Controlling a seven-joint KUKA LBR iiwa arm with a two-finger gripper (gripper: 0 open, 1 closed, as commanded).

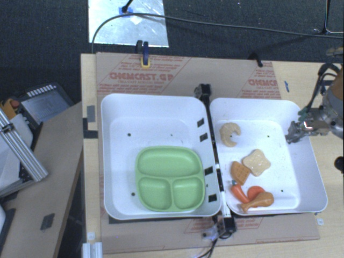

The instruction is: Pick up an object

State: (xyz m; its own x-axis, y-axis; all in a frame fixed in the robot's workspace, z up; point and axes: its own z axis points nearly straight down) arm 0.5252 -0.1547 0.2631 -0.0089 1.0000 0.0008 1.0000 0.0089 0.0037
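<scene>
croissant (230, 134) | right bin (307, 160) | gripper (295, 131) over right rim

A robotics lab: clamped cardboard (183, 71), cables (226, 28), aluminium framing (21, 149).

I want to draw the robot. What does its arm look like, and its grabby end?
The arm comes in at the right edge. You can see grey metal parts, a bit of orange-brown, and thin dark cables looping over it. Its gripper is a small, dark grey metal piece with a tiny reddish spot. It is too blurry to show more detail.
</scene>
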